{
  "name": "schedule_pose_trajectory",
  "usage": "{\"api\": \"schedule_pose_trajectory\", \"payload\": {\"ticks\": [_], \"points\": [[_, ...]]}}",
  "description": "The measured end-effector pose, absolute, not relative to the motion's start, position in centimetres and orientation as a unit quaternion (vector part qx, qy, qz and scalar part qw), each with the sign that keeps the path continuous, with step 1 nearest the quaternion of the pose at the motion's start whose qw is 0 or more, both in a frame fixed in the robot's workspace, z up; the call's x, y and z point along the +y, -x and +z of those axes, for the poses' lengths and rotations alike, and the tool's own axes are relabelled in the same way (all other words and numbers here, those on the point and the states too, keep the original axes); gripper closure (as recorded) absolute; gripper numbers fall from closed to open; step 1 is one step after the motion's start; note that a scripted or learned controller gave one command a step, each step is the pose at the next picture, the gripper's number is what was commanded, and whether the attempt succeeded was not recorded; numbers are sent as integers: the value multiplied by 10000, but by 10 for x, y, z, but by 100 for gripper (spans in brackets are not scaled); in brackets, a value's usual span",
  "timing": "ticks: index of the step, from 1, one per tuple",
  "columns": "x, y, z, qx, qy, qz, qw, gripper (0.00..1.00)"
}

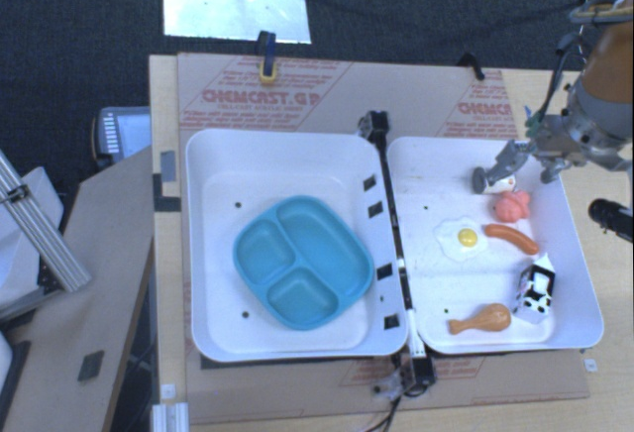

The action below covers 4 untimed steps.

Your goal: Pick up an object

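A: Start big. What sits on the tabletop?

B: Two shallow white bins side by side on a cardboard sheet. The left bin carries one thing, a blue divided plate with three compartments, lying flat near the middle. The right bin has all the small toys.

A: And the arm?

B: The grey arm reaches in from the right, over the far right part of the right bin. Its hand hangs just above the pink toy, which looks like a shrimp or a bit of meat, though it is too small to be sure. That placement suits a straight drop onto it.

A: Is the hand holding anything?

B: Nothing lies between the fingers that I can see, and they appear spread apart, so I read it as open and empty.

A: The other candidates?

B: A black and white milk carton stands near the right wall, a toy drumstick lies at the near edge, a fried egg lies flat mid-bin, and a sausage lies just beside the egg, below the pink toy.

A: Any risk?

B: The pink toy sits close to the sausage, so the fingers may nudge it on the way down
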<state>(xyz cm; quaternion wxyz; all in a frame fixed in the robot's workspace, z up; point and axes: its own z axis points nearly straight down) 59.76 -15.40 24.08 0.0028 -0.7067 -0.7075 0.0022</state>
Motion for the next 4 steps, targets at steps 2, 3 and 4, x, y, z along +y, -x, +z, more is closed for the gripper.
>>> {"api": "schedule_pose_trajectory", "payload": {"ticks": [2, 3, 4], "points": [[-158, -603, 201, -7074, 7068, 9, 10, 0], [-156, -593, 142, -7073, 7069, 13, 22, 0], [-155, -593, 89, -7072, 7070, 12, 21, 0]]}}
